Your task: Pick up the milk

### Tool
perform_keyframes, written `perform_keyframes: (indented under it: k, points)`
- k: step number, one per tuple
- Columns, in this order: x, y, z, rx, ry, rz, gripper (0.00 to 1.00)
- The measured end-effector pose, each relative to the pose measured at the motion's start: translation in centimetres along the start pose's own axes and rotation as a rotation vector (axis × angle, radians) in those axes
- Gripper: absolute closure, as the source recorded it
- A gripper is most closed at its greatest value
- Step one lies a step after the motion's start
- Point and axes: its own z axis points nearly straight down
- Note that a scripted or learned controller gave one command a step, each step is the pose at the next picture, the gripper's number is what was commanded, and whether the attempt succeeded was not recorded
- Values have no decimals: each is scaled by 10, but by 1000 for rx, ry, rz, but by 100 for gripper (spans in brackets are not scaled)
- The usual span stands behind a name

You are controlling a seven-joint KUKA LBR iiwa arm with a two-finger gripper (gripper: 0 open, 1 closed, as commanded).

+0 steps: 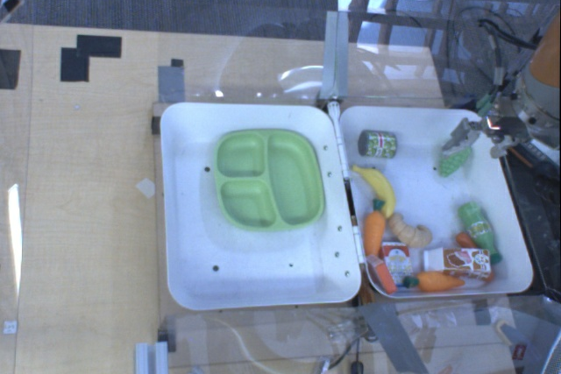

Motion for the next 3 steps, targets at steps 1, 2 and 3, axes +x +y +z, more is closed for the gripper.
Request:
perform_keyframes:
  k: [1, 2, 3]
  points:
    - [-22, -42, 113, -1, -1, -81, 0]
    - [-39, -88, 152, -9, -6, -411, 0]
    - [9, -85, 152, -17, -13, -613, 0]
